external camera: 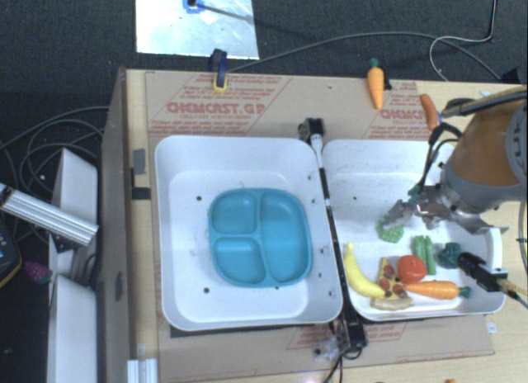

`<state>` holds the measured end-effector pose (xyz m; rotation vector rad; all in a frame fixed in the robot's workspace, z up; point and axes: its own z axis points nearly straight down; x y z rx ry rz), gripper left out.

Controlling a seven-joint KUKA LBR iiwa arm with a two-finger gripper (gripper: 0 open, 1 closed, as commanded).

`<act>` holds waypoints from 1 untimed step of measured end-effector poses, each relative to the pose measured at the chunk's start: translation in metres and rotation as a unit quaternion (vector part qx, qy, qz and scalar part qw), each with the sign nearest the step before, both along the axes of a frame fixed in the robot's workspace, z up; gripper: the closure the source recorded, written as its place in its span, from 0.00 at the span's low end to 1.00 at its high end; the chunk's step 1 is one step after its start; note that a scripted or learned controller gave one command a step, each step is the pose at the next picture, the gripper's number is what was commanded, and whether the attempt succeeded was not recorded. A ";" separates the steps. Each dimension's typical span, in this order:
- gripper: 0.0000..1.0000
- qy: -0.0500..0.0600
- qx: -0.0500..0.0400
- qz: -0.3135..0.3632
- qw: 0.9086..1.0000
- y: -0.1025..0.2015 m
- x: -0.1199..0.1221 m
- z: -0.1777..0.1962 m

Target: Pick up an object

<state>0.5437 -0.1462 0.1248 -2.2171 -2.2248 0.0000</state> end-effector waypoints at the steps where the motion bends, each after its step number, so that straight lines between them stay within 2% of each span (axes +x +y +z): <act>1: 0.00 -0.001 0.000 0.000 1.000 0.017 0.012 -0.041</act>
